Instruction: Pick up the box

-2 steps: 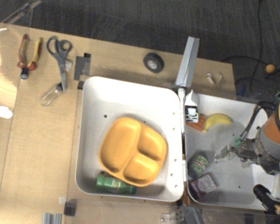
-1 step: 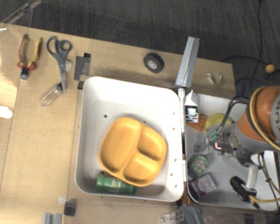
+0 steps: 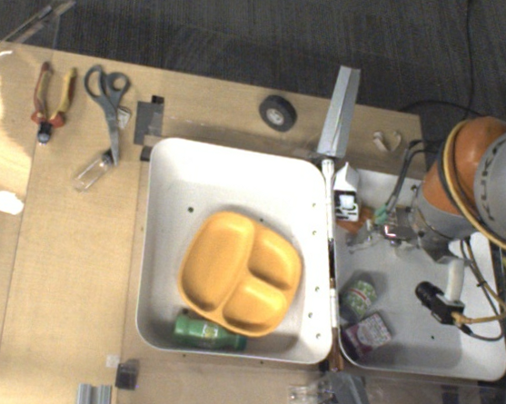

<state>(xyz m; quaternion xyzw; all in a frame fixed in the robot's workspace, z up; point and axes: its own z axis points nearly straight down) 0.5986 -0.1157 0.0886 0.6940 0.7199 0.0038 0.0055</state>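
In the right bin (image 3: 480, 362), a small white box with dark print (image 3: 344, 191) stands against the top-left corner, with an orange-brown item (image 3: 349, 215) just below it. A flat purple and grey packet (image 3: 368, 332) lies near the bin's front-left corner. My gripper (image 3: 391, 224) hangs low over the upper left of that bin, right of the white box and apart from it. The grey arm with its orange band (image 3: 463, 167) covers the bin's upper right part. I see nothing held in the gripper.
A green round can (image 3: 360, 295) lies just above the purple packet. The left bin (image 3: 167, 232) holds a yellow divided plate (image 3: 241, 272) and a green bottle (image 3: 207, 332). Scissors (image 3: 110, 101), pliers (image 3: 51, 99) and a tape roll (image 3: 278, 112) lie on the bench.
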